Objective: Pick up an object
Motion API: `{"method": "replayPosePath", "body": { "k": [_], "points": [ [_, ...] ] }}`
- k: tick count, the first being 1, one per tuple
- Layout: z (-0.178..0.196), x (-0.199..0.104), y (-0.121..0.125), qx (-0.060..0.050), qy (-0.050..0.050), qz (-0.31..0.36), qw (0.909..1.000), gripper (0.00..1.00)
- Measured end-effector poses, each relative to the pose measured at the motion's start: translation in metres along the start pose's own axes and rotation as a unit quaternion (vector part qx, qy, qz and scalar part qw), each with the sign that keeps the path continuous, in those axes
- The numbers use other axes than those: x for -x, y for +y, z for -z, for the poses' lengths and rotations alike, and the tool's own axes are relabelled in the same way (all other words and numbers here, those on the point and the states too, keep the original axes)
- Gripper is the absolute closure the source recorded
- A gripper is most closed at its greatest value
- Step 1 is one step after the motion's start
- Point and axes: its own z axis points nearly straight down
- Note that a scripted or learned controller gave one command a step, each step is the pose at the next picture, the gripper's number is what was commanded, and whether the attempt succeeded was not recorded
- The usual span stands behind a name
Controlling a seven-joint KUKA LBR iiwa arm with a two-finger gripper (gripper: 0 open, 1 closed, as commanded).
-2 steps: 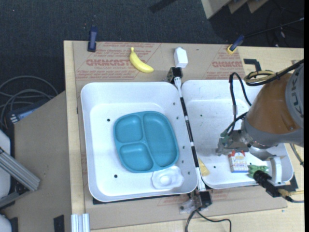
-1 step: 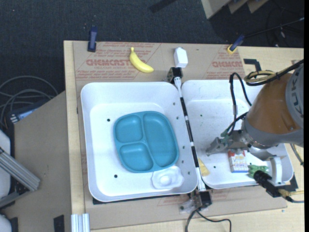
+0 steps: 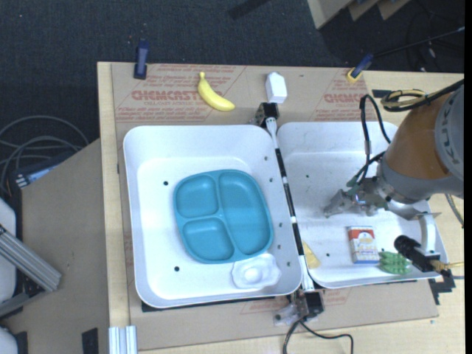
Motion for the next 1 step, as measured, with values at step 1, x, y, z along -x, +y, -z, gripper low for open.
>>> {"method": "replayPosePath", "body": {
  "k": [1],
  "points": [
    [-0.0110, 0.0118, -0.0517, -0.001, 0.001, -0.001, 1.0000, 0.00]
  ]
}}
